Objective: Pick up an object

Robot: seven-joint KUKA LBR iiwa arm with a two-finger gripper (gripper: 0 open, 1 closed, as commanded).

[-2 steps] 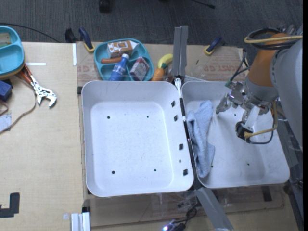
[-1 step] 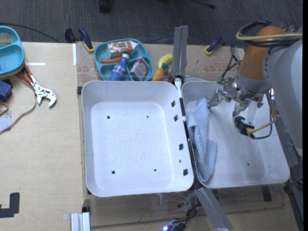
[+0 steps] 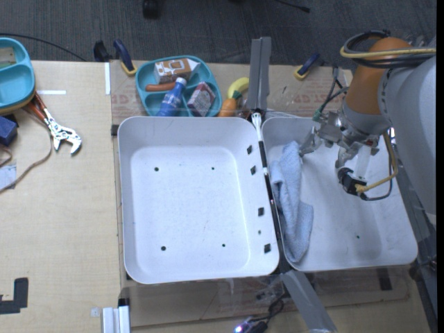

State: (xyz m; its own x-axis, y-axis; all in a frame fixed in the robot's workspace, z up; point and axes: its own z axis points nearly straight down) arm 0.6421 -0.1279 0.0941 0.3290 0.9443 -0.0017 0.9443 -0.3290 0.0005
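Clutter sits on the bench at the far left: I see a wrench (image 3: 61, 136) on the wood and, further along the back edge, a teal tray (image 3: 177, 84) of small items, all well apart from the work area and outside my concern. The left bin (image 3: 132, 207) comes next, a bare white floor. Moving right, the task's thing is a light blue cloth (image 3: 291, 203), lying in the right bin (image 3: 368, 248) against its left wall, next to the divider between the bins, with its upper corner drawn up toward the arm. The gripper (image 3: 310, 143) is at that raised corner, near the bin's back left area, and I judge it to be pinching the corner; the fingers look nearly closed with cloth between them, though the contact is small in this view and I treat the hold as unconfirmed. Risks, as I assess them: the grip is on a thin edge of fabric, so the cloth may slide out under its own hanging weight once lifted. The bulk of the cloth rests against the divider wall and may drag or snag on its clips. A loose cable (image 3: 371, 184) loops below the wrist and could brush the cloth or the bin wall. I would lift slowly and confirm the cloth clears the bin floor.
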